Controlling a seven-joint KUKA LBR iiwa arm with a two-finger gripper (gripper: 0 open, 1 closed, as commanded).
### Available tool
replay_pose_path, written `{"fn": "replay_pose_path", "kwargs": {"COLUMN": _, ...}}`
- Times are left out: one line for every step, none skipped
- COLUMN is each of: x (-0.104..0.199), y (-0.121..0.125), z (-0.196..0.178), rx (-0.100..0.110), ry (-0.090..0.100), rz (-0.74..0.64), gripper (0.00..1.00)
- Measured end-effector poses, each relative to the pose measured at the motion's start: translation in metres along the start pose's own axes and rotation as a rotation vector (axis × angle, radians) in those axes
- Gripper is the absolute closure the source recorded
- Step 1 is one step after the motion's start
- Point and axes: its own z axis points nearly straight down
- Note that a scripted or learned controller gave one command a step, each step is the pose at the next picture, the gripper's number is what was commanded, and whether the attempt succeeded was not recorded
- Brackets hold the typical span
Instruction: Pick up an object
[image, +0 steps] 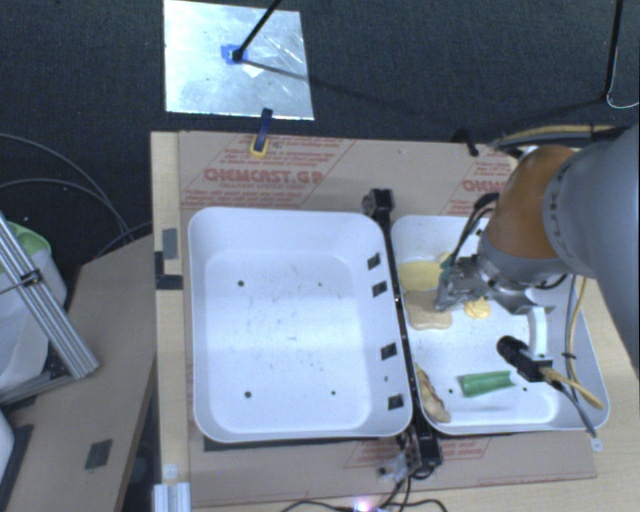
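Note:
My gripper (446, 293) reaches down into the right bin (575, 400), near its left wall. It stands right over the spot where a pale yellow piece (419, 272) meets a flat tan piece (430, 319), and it hides part of both. A small yellow item (479, 310) lies just to its right. Toward the front of the bin lie a green oblong object (485, 383) and a tan, peanut-like object (433, 397).
The left bin (215, 240) sits beside the right one, with a black divider with clips (390, 300) between them. Both rest on a cardboard sheet (290, 170). My arm's grey and orange body (560, 215) overhangs the back right of the right bin.

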Motion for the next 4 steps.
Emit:
{"fn": "replay_pose_path", "kwargs": {"x": 0.084, "y": -0.019, "z": -0.091, "rx": 0.005, "ry": 0.006, "rz": -0.008, "gripper": 1.00}}
{"fn": "replay_pose_path", "kwargs": {"x": 0.090, "y": -0.073, "z": -0.185, "rx": 0.003, "ry": 0.004, "rz": -0.002, "gripper": 1.00}}
{"fn": "replay_pose_path", "kwargs": {"x": 0.004, "y": -0.091, "z": -0.184, "rx": 0.010, "ry": -0.001, "rz": 0.011, "gripper": 1.00}}
{"fn": "replay_pose_path", "kwargs": {"x": 0.117, "y": -0.075, "z": -0.261, "rx": 0.002, "ry": 0.006, "rz": -0.011, "gripper": 1.00}}
